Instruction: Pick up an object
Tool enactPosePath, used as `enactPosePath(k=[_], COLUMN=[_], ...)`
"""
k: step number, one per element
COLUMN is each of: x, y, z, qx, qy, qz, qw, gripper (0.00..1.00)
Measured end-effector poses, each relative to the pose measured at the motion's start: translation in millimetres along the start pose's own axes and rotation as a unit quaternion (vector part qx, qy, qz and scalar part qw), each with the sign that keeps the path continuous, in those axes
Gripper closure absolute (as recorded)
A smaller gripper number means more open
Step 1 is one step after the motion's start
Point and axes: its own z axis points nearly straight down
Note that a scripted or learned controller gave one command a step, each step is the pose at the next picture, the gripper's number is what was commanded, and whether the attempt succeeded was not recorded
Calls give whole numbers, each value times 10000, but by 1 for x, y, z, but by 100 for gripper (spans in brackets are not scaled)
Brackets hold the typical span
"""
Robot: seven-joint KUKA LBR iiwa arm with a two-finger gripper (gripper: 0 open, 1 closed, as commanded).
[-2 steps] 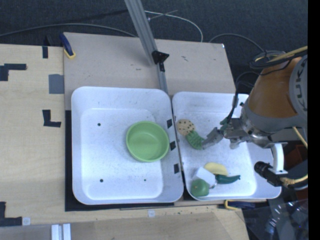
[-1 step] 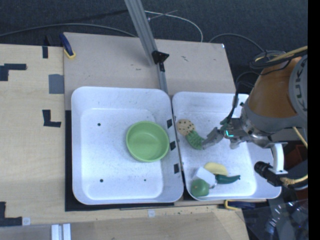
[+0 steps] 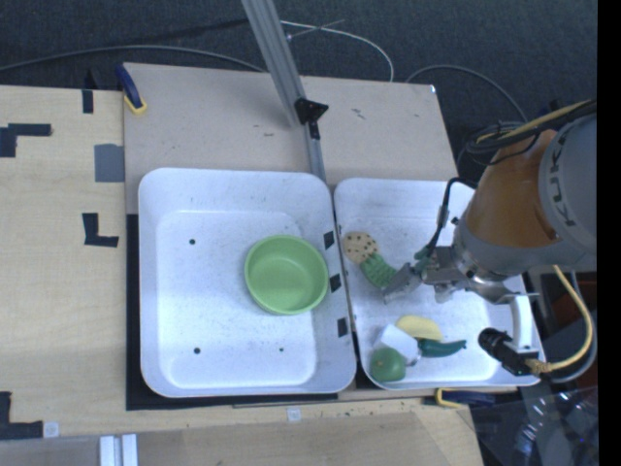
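From my seat I judge this to be the approach-and-grasp step of the pick. The arm (image 3: 529, 207) comes in from the right and the hand (image 3: 406, 282) is down low inside the right bin (image 3: 388, 197), its tip right against the green end of a small brush-like toy (image 3: 371, 260) with a tan speckled head. I cannot tell from this slant whether the hand is released or clenched, and I see nothing clearly between its tips, so I would not call the toy held.

That toy lies near the bin's left wall, tilted with its speckled head up-left and its green body down-right toward the hand. Closer to the front edge of the same bin sits a little cluster: a yellow piece (image 3: 419, 327), a dark teal piece (image 3: 441, 348), a white block (image 3: 396, 339) and a green ball (image 3: 388, 364), all close together and some touching. The left bin (image 3: 179, 212) holds a green bowl (image 3: 285, 274), well apart from the hand.

Next, I reckon the move calls for closing squarely on the toy's green body and then lifting straight up; the risk is nudging it sideways against the wall rather than gripping it, so I would check for it hanging off the worktop bin before counting the pick as made
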Motion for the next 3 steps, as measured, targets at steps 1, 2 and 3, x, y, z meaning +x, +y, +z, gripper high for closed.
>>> enactPosePath(k=[1,2,3], x=[2,2,3], y=[5,6,5], z=[46,72,62], qx=[0,-34,-23], qy=[1,-10,1], qz=[-4,0,-6], qw=[10000,10000,10000], gripper=[0,0,100])
